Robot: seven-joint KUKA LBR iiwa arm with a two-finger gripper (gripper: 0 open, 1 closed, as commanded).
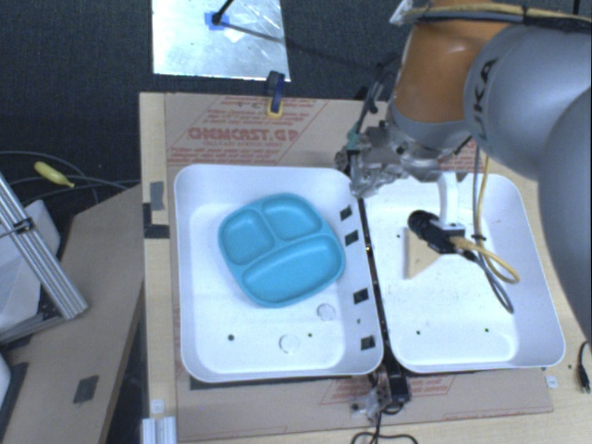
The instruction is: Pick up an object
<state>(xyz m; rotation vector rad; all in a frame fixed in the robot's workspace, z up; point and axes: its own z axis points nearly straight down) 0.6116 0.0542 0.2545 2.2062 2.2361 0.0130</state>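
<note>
A blue divided plate [279,248] lies flat in the middle of the left bin [199,340]. A tan wedge-shaped piece [418,257] lies in the right bin [518,340], near its left wall. My gripper [363,176] hangs over the far end of the divider between the two bins, just beyond the plate's upper right corner and up-left of the wedge. I see nothing held in it.
Two small pale round discs [326,311] lie near the front of the left bin. The grey arm and its orange band [435,54] cover the far right corner of the right bin. Brown cardboard [240,132] lies under the bins, with a silver sheet [217,26] behind.
</note>
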